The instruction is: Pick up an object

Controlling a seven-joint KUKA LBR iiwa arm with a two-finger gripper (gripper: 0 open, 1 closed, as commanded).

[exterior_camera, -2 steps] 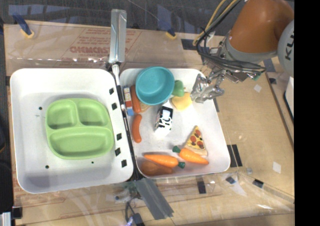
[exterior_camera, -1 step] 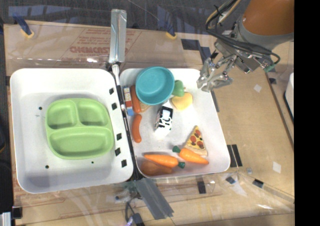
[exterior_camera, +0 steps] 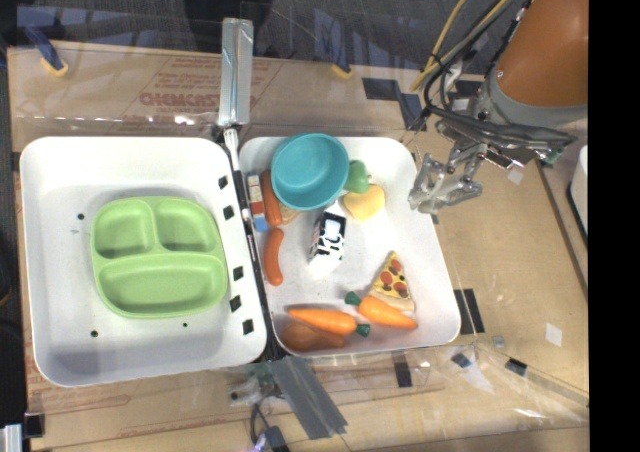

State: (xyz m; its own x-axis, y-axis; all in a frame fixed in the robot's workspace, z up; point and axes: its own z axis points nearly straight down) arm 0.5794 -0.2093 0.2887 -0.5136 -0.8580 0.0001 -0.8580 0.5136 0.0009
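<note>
Tool [exterior_camera: 440, 188] at right bin's [exterior_camera: 432, 285] 3 o'clock rim, finger state unclear. Two carrots [exterior_camera: 322, 320], one pizza slice [exterior_camera: 390, 280], one teal bowl [exterior_camera: 310, 170].

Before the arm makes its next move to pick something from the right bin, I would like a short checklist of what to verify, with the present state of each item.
1. Pincer carries nothing: ok, no object between its tips.
2. Pincer is over the right bin: not ok, it hangs at the right rim, near the upper corner.
3. A free target is close: ok, the yellow toy lies nearest, with bare floor on its right.
4. Pizza slice is free to take: not ok, it touches the carrot.
5. Teal bowl sits flat: not ok, it leans on neighbouring toys.
6. Cables clear of the bins: ok.
</note>
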